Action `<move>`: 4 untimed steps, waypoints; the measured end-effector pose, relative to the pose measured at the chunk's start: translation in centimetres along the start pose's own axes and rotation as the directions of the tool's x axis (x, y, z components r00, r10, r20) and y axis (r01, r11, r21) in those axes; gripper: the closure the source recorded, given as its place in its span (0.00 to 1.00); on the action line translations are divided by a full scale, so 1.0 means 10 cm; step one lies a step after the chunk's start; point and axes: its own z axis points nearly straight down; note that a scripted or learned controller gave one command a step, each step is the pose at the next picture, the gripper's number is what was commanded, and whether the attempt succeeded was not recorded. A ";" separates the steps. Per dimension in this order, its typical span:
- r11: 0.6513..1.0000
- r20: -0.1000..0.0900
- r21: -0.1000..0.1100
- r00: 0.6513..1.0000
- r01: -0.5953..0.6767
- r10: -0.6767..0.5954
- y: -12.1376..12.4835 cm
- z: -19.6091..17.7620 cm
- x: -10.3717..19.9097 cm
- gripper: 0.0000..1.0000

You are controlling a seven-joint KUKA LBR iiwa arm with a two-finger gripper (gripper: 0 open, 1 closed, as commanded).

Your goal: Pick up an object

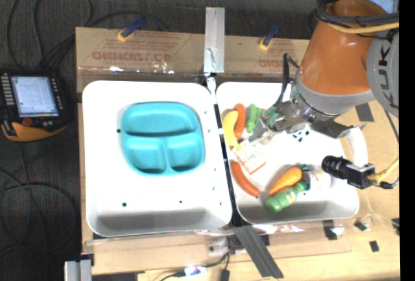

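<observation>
The right bin [337,209] holds several toy foods. A yellow banana [229,126], a small orange carrot [240,117] and a green vegetable [252,115] lie against its left wall. Below them are a white packet with orange print [249,158] and a long orange sausage [244,181]. Nearer the front lie a carrot [287,178], a green piece [283,200] and a white bottle [320,178]. My gripper [267,125] hangs low in the upper middle of this bin, just right of the green vegetable and above the white packet. The wrist hides what is under it.
The left bin [104,208] carries a turquoise divided plate [163,137]. A black cylindrical fitting [343,169] juts out at the right bin's right rim. A teach pendant [31,102] lies on the floor to the far left. A brown board [149,52] backs both bins.
</observation>
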 end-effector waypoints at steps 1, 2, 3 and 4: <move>0.994 -0.001 0.000 0.994 -0.109 0.109 -0.20 0.34 -0.23 1.00; 1.000 0.000 0.000 1.000 0.023 -0.023 0.04 0.81 -0.07 1.00; 0.991 0.002 -0.001 0.991 0.137 -0.137 0.62 1.09 0.11 1.00; 0.992 0.003 -0.002 0.992 0.124 -0.124 0.41 0.13 0.07 1.00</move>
